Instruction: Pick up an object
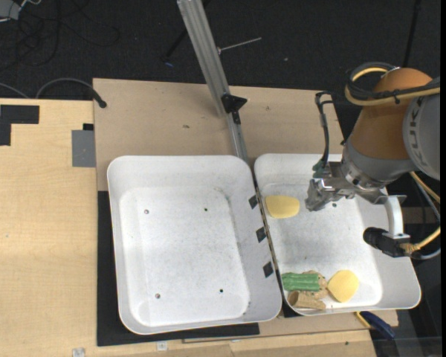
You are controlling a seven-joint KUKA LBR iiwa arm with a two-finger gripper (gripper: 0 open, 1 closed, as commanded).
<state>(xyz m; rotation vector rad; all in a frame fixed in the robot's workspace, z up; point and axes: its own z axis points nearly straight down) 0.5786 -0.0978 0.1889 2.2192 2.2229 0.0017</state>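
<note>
My pincer (317, 197) hangs over the right bin (390, 292), and how my jaws stand I cannot tell from here. Nothing sits between them that I can see. A yellow piece (283, 207) lies just to my left; a green piece (301, 280) and another yellow one (343, 285) lie well below. I judge I am still approaching: next I must shift left and descend.

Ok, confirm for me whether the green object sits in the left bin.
No, the green object lies in the right bin, near its front edge beside a yellow piece.
</note>
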